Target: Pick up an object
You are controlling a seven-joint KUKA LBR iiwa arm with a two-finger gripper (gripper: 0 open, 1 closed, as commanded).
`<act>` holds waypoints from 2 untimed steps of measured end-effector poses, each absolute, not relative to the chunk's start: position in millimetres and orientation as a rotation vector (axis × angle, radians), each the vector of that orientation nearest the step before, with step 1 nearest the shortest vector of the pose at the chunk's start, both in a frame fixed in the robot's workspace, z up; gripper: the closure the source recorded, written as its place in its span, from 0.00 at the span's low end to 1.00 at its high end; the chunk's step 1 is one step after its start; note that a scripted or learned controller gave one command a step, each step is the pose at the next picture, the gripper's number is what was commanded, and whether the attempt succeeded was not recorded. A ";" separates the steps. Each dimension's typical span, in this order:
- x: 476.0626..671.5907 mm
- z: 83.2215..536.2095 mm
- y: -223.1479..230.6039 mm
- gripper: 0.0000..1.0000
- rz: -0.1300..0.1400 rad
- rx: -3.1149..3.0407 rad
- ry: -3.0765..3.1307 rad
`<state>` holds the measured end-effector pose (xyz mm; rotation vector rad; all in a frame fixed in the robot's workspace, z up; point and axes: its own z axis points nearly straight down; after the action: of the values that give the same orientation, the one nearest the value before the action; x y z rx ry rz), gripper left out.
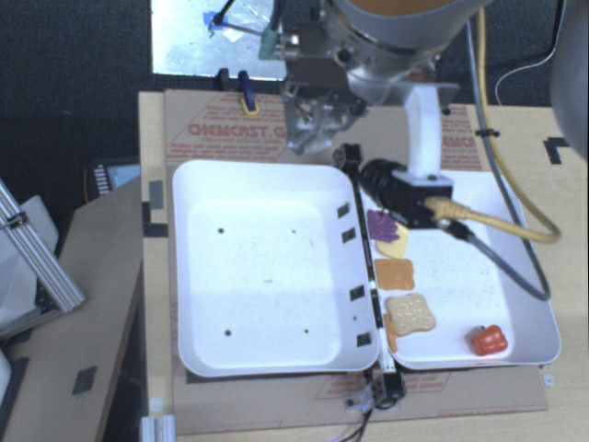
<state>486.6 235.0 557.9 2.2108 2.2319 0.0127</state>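
Observation:
The right bin [515, 274] holds several small objects along its left side. A purple piece [381, 224] lies on a yellow piece [396, 243]; below them are an orange square [396, 273] and a bread-like slice [409, 313]. A red pepper-like object [489, 340] sits near the front right corner. My gripper [316, 122] hangs high and close to the camera, over the back edge of the left bin [184, 274], apart from all the objects. Nothing shows in its grasp.
A black cable fitting [400, 194] and a yellow hose [502, 226] from the wrist hang over the back of the right bin. Black clips [357, 293] line the divider between the bins. Brown cardboard [221, 127] lies under both bins.

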 end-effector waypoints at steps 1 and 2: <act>486.7 569.0 235.3 1.00 0.017 2.208 2.235; 486.8 580.2 235.5 1.00 0.020 2.204 2.239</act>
<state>486.8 235.5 580.2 2.2045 2.2386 0.0203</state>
